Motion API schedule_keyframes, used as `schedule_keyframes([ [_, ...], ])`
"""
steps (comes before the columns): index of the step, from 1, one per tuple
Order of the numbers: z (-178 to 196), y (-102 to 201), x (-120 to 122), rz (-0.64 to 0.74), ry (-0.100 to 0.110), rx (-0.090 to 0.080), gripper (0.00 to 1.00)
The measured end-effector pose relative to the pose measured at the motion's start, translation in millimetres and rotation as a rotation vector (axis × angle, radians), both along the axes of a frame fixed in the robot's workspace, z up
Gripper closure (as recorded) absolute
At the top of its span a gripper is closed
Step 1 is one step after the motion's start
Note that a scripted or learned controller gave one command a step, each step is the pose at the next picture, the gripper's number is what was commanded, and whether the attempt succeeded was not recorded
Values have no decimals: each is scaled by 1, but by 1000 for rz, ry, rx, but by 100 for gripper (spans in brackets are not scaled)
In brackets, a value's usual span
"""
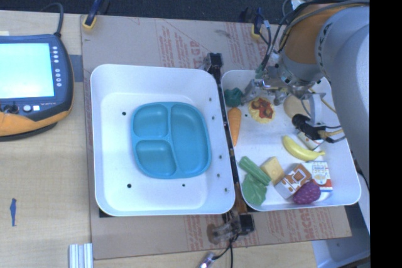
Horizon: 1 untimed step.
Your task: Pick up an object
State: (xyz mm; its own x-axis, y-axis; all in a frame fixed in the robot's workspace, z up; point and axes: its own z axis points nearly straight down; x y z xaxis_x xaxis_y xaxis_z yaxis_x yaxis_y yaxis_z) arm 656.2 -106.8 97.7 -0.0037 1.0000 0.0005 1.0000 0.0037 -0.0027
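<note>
The left bin [107,135] carries a blue divided plate [171,139] with bare white floor all round it, while the right bin [349,180] is crowded: a carrot [234,124] lies along its left wall, a banana [300,149] sits mid-bin, and green pieces [253,180], a yellow wedge [272,169], a small carton [295,180] and a purple grape bunch [307,192] cluster at the near edge. The gripper [269,86] hangs low over the right bin's far left corner, just above a round pizza-like toy [262,109] and beside a dark green piece [234,96], and whether the fingers are spread or closed cannot be told. The grey arm [342,72] covers the bin's far right side, and a teach pendant [31,81] rests on the surface well off to the left.
</note>
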Motion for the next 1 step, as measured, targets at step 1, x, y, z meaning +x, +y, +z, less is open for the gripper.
schedule_keyframes([
  [1,95,57,-64,2,-1,1,0],
])
